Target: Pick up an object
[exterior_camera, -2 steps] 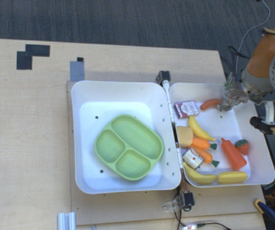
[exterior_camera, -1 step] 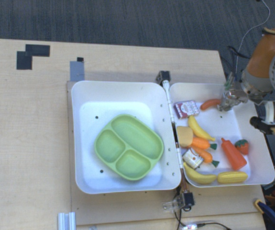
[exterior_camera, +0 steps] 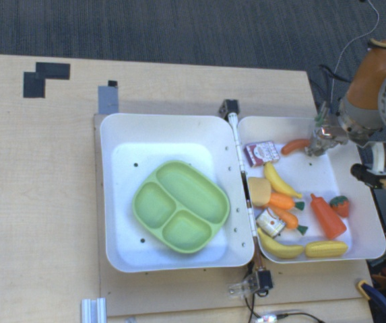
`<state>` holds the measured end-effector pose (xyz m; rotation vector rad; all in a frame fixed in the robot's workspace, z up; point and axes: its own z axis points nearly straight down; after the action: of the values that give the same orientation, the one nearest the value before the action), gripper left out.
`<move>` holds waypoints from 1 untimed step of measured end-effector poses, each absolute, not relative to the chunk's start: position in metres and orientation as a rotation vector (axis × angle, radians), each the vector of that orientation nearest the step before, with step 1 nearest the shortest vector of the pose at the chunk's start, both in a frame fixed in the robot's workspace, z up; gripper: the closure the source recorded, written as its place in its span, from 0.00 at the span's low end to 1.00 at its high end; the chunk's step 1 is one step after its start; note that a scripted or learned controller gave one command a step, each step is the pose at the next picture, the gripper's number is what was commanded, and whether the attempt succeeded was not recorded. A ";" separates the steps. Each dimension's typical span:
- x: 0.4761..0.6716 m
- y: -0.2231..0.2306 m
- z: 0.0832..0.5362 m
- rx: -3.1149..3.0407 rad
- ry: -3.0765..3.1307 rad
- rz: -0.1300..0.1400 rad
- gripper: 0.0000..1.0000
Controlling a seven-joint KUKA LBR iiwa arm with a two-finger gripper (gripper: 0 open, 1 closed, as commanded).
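The grey two-finger gripper [exterior_camera: 316, 142], whose grasp I cannot tell, hovers at the right-hand white bin's [exterior_camera: 362, 200] far edge beside an orange sausage-shaped toy [exterior_camera: 294, 146], so it should centre over that toy before descending.

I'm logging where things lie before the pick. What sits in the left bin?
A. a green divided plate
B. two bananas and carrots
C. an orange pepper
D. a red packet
A: the green divided plate lies alone in the left bin, while the bananas, carrots and red packet all lie in the right bin.
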<state>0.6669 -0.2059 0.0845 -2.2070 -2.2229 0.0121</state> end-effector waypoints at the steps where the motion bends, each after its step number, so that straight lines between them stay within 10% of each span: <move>1: 0.667 -0.206 0.084 -2.207 -2.223 0.012 1.00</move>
<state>0.6669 -0.2059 0.0845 -2.2069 -2.2230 0.0121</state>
